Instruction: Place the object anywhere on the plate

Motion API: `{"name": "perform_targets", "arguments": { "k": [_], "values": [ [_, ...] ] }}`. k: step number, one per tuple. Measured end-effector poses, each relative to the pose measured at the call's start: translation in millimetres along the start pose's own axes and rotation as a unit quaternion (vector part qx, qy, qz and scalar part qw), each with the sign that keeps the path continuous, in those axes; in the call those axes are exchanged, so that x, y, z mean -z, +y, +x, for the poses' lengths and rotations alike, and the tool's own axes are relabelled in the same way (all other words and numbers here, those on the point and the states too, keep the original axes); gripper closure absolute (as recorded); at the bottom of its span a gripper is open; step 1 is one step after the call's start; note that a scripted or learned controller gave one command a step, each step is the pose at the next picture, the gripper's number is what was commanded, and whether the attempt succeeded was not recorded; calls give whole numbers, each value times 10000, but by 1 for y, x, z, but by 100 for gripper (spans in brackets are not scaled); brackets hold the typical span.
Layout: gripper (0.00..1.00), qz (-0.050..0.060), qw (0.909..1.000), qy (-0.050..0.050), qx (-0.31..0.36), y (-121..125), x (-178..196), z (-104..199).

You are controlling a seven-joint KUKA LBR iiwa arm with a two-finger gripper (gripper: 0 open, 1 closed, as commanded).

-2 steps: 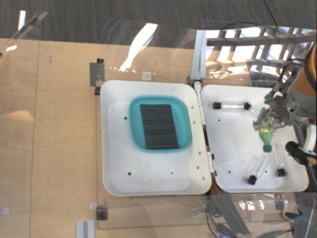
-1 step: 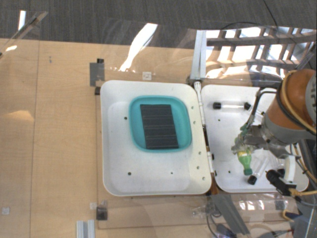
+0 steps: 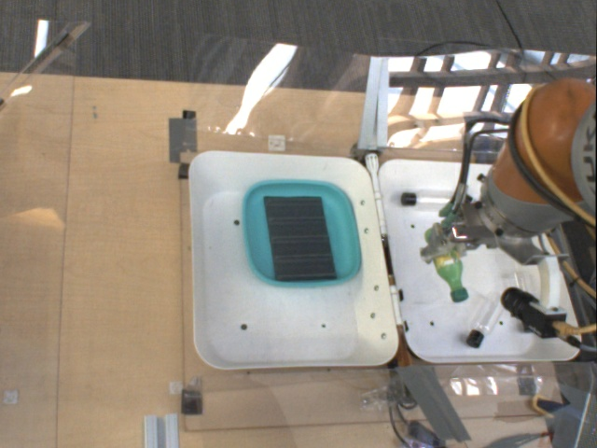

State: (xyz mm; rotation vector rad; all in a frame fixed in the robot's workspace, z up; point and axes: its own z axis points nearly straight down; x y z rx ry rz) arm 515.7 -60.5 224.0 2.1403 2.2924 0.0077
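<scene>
A teal plate [image 3: 348,241] lies in the left bin [image 3: 280,339], and a dark ridged rectangular pad [image 3: 298,238] rests flat on it. My gripper [image 3: 444,246] hangs low over the middle of the right bin [image 3: 420,334], well to the right of the plate. A small green bottle-shaped object [image 3: 454,278] sits directly beneath the gripper's tip, slanting toward the front right. From this angle I cannot tell whether the object is in the gripper's grasp or just lying on the bin floor.
A clear tube with a black cap [image 3: 409,198] lies at the back of the right bin. Another clear tube with a black cap [image 3: 482,326] lies near its front edge. A raised divider [image 3: 382,250] separates the two bins.
</scene>
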Motion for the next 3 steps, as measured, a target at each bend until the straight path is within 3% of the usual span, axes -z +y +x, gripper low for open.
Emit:
{"name": "perform_targets", "arguments": {
  "k": [1,2,3],
  "values": [
    [100,19,9973,3,741,56,-40,72],
    [100,2,9897,2,1429,129,4,102],
    [0,2,9897,3,1432,129,4,102]
  ]
}}
